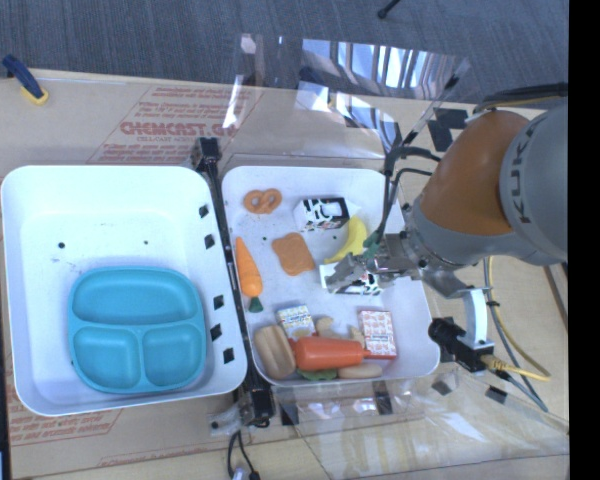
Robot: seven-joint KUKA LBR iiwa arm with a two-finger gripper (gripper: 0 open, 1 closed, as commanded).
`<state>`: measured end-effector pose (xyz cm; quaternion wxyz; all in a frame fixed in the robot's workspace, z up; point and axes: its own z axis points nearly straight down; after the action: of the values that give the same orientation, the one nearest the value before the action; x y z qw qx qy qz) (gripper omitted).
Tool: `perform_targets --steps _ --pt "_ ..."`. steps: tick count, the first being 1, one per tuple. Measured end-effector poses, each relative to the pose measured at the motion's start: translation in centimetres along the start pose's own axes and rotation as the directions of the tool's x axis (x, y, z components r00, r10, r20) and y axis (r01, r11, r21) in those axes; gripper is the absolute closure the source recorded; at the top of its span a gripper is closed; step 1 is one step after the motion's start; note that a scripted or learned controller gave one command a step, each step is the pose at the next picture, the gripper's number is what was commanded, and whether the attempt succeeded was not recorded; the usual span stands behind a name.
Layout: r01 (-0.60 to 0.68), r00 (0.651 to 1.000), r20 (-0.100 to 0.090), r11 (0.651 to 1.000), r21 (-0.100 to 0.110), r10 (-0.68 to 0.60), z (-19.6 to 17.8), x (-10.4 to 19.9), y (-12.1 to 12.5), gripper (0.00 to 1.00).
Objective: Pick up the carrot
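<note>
Looking down from the camera view, the task seemed not yet done: the carrot [247,269] lay untouched along the left wall of the right bin [416,340], beside the divider. The end effector [347,274] hung over the middle of that bin, near a banana [351,240]. It held nothing visible; if it was spread or pressed together, I cannot tell. The carrot was to its left, apart.

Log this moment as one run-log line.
task: pick carrot | carrot: right bin, left wall, untouched | pincer: mid-bin, near banana | tray: left bin
</note>
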<state>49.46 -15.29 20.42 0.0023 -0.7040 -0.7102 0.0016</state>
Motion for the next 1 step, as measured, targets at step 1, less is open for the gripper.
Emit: perform_targets --steps 1 --pt "0.064 0.998 -0.001 0.998 -0.004 -0.064 0.02 7.20 4.59 0.00"
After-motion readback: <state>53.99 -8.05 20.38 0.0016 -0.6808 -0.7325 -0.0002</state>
